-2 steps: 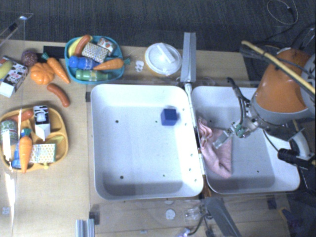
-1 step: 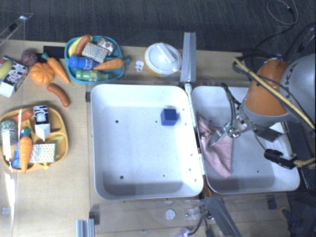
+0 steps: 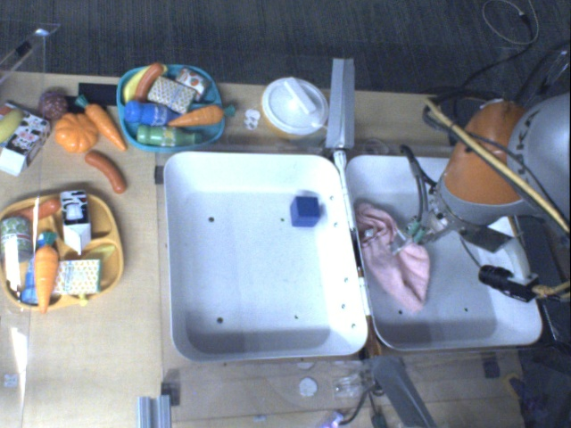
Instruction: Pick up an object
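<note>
A pink cloth [image 3: 391,255] lies crumpled in the left part of the right bin [image 3: 464,324], against the divider between the bins. My gripper [image 3: 417,233] is low over the cloth's upper right part, right at its surface, and the arm reaches in from the right. The cloth bunches up towards the gripper tip. A small blue cube [image 3: 306,210] sits in the left bin [image 3: 250,328], towards its upper right.
Left of the bins, a blue bowl [image 3: 169,105] and a yellow tray [image 3: 62,252] hold toy food, with loose toy vegetables [image 3: 89,132] between them. A white lidded container [image 3: 294,105] stands behind the left bin. Cables run along the right side.
</note>
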You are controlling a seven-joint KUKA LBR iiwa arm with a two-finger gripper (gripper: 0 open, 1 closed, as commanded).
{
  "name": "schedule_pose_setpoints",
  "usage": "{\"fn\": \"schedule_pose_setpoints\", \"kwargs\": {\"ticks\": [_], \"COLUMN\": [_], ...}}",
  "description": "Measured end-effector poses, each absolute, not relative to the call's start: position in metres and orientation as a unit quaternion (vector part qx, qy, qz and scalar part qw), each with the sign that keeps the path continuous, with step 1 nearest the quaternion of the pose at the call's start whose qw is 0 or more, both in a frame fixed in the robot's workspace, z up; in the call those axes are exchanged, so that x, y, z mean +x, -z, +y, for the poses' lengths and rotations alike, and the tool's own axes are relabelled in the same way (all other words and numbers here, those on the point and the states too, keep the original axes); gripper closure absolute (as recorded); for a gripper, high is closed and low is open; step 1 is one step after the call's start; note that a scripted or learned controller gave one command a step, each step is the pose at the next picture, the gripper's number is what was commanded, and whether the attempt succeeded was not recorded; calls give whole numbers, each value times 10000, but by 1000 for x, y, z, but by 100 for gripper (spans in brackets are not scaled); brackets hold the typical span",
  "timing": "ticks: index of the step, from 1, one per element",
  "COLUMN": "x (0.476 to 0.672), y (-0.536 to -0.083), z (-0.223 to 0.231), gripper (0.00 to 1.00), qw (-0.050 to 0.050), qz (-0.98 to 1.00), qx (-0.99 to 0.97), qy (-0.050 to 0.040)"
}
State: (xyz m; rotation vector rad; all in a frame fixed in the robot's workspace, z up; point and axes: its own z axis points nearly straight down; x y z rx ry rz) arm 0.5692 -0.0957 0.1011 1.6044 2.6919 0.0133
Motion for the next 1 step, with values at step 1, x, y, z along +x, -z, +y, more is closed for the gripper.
{"fn": "schedule_pose_setpoints", "kwargs": {"ticks": [1], "x": [582], "y": [-224], "z": [-61], "gripper": [100], "qw": [2], "qz": [7856], "qx": [6187], "qy": [-2]}}
